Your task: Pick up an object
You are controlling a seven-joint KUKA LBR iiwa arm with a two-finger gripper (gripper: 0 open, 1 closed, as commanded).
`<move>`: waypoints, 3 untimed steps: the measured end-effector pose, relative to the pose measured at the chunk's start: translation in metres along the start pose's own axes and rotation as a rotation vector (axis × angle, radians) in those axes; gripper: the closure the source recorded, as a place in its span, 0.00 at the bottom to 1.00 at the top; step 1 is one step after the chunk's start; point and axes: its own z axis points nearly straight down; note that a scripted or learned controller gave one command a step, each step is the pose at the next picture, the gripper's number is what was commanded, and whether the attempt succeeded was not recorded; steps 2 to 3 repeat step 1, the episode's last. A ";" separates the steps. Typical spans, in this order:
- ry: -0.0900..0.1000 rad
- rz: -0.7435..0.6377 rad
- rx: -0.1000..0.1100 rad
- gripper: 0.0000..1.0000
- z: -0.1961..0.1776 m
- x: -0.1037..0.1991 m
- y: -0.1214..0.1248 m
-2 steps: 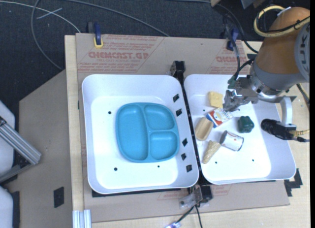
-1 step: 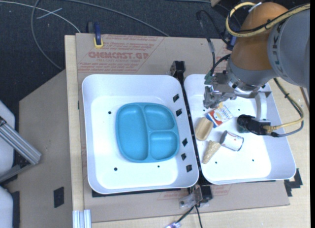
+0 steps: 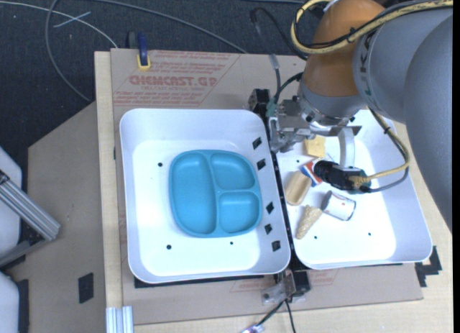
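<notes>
My gripper (image 3: pixel 286 131) hangs over the far left corner of the right bin (image 3: pixel 388 242), close to the wall between the two bins. Just right of it lies a small yellow block (image 3: pixel 315 146). Nearer the camera lie a tan oblong piece (image 3: pixel 297 188), a ridged tan piece (image 3: pixel 309 221) and a white cylinder (image 3: pixel 342 208). A small red, white and blue item (image 3: pixel 307 170) peeks out beside the tan oblong piece. I see nothing held in the gripper.
The left bin (image 3: pixel 140 180) holds a blue divided plate (image 3: pixel 215 193). The grey arm with its orange band (image 3: pixel 345 26) covers the far right of the right bin. Cardboard (image 3: pixel 172 73) lies behind the bins, and cables trail on the dark floor.
</notes>
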 end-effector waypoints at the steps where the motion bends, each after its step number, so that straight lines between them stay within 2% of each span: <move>1: 0.000 0.001 -0.001 1.00 -0.016 0.048 0.022; 3: 0.000 0.001 -0.001 1.00 -0.016 0.048 0.022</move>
